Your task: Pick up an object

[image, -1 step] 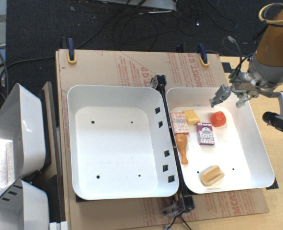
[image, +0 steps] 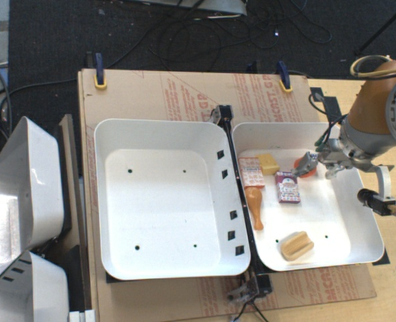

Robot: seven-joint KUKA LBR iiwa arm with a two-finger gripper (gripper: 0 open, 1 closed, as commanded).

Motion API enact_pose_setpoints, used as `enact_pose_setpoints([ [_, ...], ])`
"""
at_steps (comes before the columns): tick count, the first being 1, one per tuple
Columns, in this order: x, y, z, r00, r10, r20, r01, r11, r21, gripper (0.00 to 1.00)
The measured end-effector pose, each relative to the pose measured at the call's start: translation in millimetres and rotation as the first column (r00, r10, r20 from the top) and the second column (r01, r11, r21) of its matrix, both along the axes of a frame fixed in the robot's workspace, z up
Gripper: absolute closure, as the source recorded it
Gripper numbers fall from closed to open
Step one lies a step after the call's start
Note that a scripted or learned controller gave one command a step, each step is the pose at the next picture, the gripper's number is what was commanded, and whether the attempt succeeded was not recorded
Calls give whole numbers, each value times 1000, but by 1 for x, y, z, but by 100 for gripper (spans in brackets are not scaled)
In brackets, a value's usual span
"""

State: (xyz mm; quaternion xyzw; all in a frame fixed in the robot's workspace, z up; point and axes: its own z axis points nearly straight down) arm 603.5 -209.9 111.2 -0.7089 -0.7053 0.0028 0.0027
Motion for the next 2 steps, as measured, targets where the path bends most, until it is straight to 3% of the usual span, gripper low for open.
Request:
enact_pose_setpoints([
  [1, 29, 13, -20, 1000, 10, 10, -10, 1000, -1, 0],
  [2, 28, 13, -8, 1000, 9, 12, -9, 1000, -2, 100],
])
